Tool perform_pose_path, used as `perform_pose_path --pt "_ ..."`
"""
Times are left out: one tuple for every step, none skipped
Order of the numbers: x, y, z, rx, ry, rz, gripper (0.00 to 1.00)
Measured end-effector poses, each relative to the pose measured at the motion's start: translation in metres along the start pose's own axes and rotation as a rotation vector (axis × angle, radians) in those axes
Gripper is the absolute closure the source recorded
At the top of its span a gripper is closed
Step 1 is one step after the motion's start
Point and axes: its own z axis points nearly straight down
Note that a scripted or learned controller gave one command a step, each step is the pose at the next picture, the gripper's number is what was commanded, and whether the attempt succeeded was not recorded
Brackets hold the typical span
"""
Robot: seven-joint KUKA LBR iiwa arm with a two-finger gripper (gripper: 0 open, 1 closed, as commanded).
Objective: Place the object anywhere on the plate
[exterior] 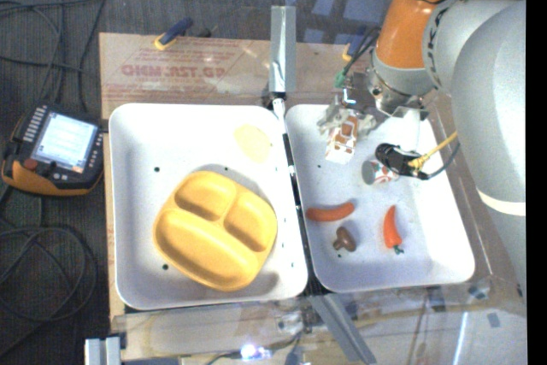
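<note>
Camera view: two white bins side by side on the worktop. The left bin (141, 141) holds a yellow plate (218, 226) with three compartments, sitting toward 5 o'clock of that bin and touching its floor only. There is a pale yellowish patch (252, 139) at 1 o'clock of the same bin.

The right bin (432, 256) holds the loose things, all apart from the plate:
- an orange-red sausage (329, 212) near the bin's middle, lying across
- a brown lump (344, 239) just beside it at 5 o'clock
- a carrot (391, 228) with its green end down, at 3 o'clock of the lump, not touching it
- a small grey and red piece (380, 175) at 1 o'clock of the sausage

Which one is the task's object, can't tell.

The arm (410, 21) comes in from 2 o'clock. The hand (344, 132) hangs over the 11 o'clock corner of the right bin, at 12 o'clock of the sausage and well apart from it. Can't tell if the hand is wide or narrow, and nothing visibly sits in it.

Writing: there is red print on the brown board (179, 68) at 12 o'clock of the left bin. It looks reversed and isn't readable. A pendant (55, 148) with a lit screen sits at 9 o'clock, off the worktop, and its screen text is too small to read
</note>
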Motion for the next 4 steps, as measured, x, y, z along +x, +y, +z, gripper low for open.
perform_pose_path --pt "0.091 -0.051 0.000 0.000 0.004 -0.212 1.00" --pt "0.152 -0.122 0.000 0.001 0.003 -0.211 1.00" --pt "0.202 -0.151 -0.047 0.000 0.003 -0.311 1.00" --pt "0.201 -0.151 -0.047 -0.001 0.003 -0.310 0.00"
